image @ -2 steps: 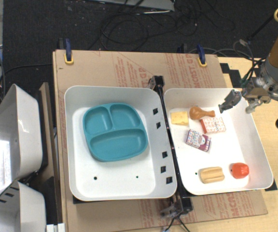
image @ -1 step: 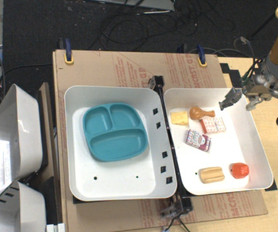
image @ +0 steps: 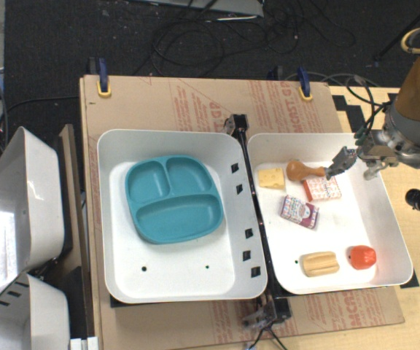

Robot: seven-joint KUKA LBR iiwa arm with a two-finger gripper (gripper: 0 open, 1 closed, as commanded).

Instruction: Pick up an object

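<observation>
The right bin (image: 385, 217) holds several items. They are a yellow cheese block (image: 271, 178), a brown drumstick (image: 304, 170), a red and white box (image: 321, 189), a pink and white packet (image: 300, 212), a tan hot dog bun (image: 319, 263) and a red tomato (image: 362, 257). My gripper (image: 353, 169) hangs over the bin's upper right part, open, with nothing between its fingers. Its left finger (image: 337, 163) ends just right of the drumstick and above the red box.
The left bin (image: 115, 254) holds a teal divided plate (image: 173, 198). A black divider (image: 250, 217) runs between the two bins. The grey arm with its orange band (image: 418, 93) comes in from the right, above the right bin's far corner. Cables lie on the floor behind the bench.
</observation>
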